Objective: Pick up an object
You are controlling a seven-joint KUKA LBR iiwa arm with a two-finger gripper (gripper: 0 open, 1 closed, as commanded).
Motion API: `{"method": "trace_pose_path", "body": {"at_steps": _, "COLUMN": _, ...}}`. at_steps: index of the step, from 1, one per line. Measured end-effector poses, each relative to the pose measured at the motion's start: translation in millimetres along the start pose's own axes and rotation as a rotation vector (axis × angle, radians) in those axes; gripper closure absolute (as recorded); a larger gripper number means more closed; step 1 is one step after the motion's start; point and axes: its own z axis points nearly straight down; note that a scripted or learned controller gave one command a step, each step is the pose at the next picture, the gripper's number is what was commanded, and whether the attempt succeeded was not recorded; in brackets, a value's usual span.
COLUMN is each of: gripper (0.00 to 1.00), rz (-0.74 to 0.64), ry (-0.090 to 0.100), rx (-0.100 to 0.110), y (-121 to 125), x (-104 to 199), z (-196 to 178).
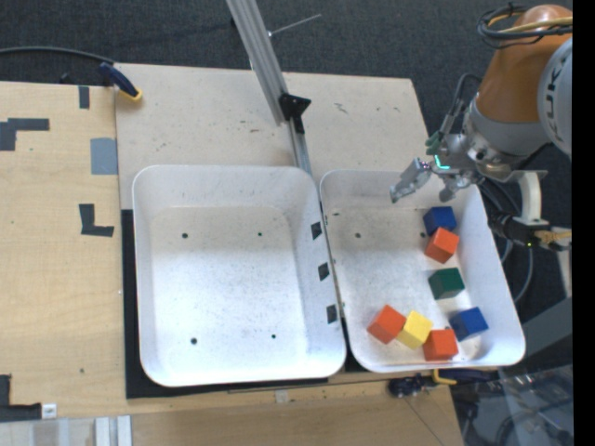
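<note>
Arm: seen at the upper right of the camera view, grey with an orange band [522,54], reaching in over the far end of the right bin [372,258].
Gripper: [426,189] hung over the far right part of the right bin, just beyond the blue cube; two fingers are seen, one [405,188] slanting to the left, the other toward the right rim.
Gripper state: the fingers are spread apart, and nothing is seen between them.
Right bin: seven cubes are held, all along its right and near sides.
Blue cube: [440,218] placed farthest from the camera, close under the gripper, near the right wall.
Orange cube: [442,243] set just in front of the blue cube, touching it or nearly so.
Green cube: [446,282] found alone further toward the camera, along the right wall.
Second blue cube: [469,322] lodged near the front right corner.
Front group: an orange cube [386,324], a yellow cube [415,328] and another orange cube [440,343] are lined up close together near the front wall, the yellow one in the middle.
Left bin: [228,277] placed beside the right bin, their rims meeting in the middle.
Bench: [186,119] light wood, with a metal rail [260,45] slanting down to the gap between the bins.
Cable: [65,56] laid across the far left corner, ending in a yellow and blue tip.
</note>
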Motion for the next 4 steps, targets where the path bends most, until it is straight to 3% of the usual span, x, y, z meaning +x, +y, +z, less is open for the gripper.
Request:
{"method": "trace_pose_path", "body": {"at_steps": 1, "gripper": 0.00, "rz": -0.001, "ry": -0.001, "rx": -0.004, "y": 1, "x": 0, "z": -2}}
{"method": "trace_pose_path", "body": {"at_steps": 4, "gripper": 0.00, "rz": -0.001, "ry": -0.002, "rx": 0.000, "y": -10, "x": 14, "z": 148}}
